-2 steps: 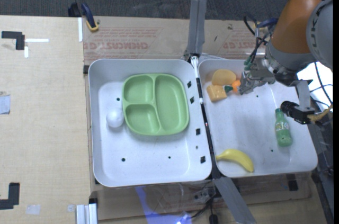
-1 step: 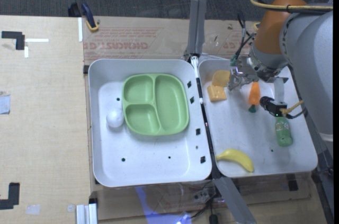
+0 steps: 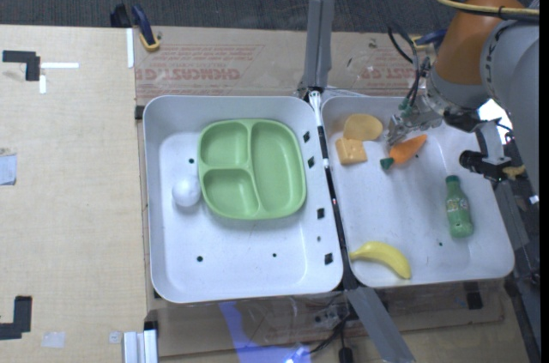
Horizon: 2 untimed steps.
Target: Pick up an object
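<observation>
Camera view: in the right bin (image 3: 480, 263), the jaws (image 3: 403, 128) hang just over the carrot (image 3: 407, 149), beside the two yellow pieces (image 3: 357, 136); whether they are parted or closed cannot be told.

Gripper (image 3: 401, 130) low in right bin (image 3: 480, 254), right by carrot (image 3: 407, 149). Banana (image 3: 382, 258) near edge; green divided plate (image 3: 253, 168) in left bin (image 3: 240, 271).

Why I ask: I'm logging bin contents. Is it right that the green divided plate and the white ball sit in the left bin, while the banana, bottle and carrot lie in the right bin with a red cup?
One detail is wrong: the camera view shows no red cup. The right bin holds the banana, bottle, carrot and two yellow-orange pieces. The green divided plate and white ball do sit in the left bin.
</observation>
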{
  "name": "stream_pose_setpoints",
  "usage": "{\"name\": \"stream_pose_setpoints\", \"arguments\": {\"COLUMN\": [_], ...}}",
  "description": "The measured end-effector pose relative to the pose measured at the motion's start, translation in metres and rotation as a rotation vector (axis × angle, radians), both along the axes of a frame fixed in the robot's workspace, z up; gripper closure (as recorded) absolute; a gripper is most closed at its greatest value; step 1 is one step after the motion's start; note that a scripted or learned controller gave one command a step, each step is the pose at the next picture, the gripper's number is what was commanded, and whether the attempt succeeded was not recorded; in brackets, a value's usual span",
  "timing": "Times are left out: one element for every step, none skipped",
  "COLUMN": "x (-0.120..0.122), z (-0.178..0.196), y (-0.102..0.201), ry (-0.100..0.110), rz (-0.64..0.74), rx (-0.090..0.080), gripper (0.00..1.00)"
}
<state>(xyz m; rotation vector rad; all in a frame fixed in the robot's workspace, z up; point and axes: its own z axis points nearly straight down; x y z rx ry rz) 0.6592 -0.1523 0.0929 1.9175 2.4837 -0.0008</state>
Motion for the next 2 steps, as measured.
{"name": "stream_pose_setpoints", "arguments": {"x": [0.0,-0.082], "z": [0.0,-0.001], "y": [0.002,-0.022], "ry": [0.0,0.003], "rz": [-0.315,-0.339], "rx": [0.002,0.002], "gripper": [1.0,1.0]}}
